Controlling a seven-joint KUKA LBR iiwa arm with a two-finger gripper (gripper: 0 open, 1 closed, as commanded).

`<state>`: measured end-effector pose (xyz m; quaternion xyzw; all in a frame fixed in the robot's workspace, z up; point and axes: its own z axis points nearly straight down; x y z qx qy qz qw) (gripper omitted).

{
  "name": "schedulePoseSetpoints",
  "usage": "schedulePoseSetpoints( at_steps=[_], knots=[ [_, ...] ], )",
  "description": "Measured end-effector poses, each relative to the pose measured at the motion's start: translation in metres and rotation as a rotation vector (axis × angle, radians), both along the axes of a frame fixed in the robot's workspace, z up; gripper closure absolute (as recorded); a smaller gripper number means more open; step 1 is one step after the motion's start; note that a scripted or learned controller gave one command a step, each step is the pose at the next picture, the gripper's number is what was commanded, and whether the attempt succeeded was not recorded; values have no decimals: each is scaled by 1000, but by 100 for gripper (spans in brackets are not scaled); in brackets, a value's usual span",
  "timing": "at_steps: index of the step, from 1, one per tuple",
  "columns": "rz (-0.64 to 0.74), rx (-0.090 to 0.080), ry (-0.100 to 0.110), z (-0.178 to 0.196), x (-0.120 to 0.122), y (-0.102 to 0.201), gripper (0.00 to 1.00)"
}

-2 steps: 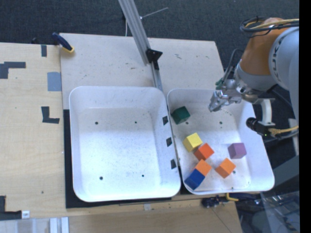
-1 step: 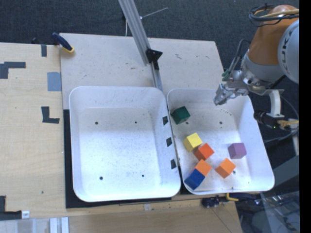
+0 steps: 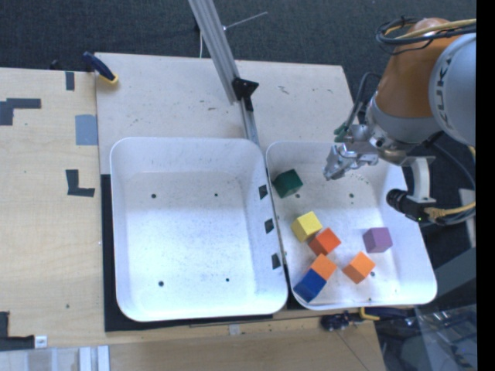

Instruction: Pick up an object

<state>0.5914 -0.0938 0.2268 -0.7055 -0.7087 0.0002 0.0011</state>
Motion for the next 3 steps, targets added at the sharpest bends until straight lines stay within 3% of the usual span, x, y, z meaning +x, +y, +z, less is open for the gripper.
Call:
schedulePoseSetpoints(
  at_steps=[1,3],
  knots=[
    [1,0,2,-8,-24,54,100],
    [4,1,1,12,-72,161,100]
  ],
)
